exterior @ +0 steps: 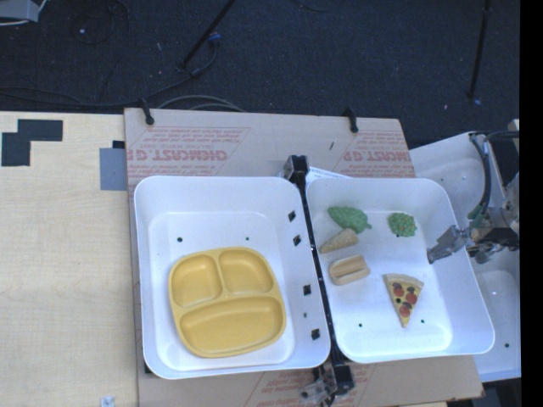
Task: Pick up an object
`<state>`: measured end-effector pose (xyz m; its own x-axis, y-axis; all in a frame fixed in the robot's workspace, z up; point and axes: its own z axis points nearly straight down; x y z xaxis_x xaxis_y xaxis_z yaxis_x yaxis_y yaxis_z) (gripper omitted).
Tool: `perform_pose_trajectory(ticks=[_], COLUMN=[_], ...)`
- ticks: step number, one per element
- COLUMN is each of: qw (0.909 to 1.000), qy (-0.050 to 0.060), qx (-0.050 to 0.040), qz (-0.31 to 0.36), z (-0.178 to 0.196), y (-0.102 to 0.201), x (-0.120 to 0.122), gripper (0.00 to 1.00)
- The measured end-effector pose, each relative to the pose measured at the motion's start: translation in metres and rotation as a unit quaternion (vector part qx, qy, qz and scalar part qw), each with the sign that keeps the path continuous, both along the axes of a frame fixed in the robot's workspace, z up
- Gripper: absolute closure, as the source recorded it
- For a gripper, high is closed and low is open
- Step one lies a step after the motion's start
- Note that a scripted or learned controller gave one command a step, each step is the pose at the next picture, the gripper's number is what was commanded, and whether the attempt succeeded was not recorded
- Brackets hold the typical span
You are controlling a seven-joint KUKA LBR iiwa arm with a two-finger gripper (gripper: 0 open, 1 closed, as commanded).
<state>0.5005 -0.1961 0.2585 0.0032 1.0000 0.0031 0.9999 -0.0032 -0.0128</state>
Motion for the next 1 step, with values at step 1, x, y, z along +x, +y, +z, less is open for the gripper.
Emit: perform_pose_trajectory(ticks=[1], qw=[1.0000], qy=[-0.006], qx=[-0.0015], qz=[0.002], z=[0.0055], y=[0.0002], x=[0.0022], gripper=[0.00])
